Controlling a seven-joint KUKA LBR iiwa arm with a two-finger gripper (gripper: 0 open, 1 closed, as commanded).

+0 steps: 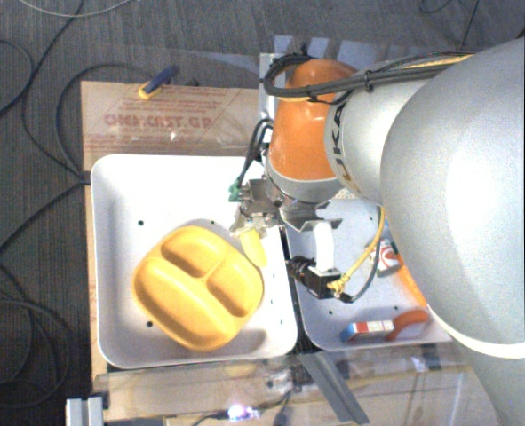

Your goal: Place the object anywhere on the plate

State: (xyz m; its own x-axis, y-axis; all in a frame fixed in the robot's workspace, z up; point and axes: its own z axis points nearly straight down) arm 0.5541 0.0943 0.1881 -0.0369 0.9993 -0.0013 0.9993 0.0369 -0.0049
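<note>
lying in the left white bin (120, 193), the yellow plate (198, 285) is a rounded, glossy plastic dish split into three shallow compartments, tilted a little toward the near right corner. a pale yellow, banana-like object (254, 247) shows just at the plate's far right rim, under the hand (251, 223); whether it is gripped or only touching the plate cannot be told. the grey arm with its orange band (308, 140) reaches in from the right and hangs over the wall between the two bins, wrist pointing down. the right bin (329, 327) holds a small red, white and blue box (369, 331) and an orange piece (413, 319). a cardboard sheet (169, 122) lies beyond the bins.
</note>
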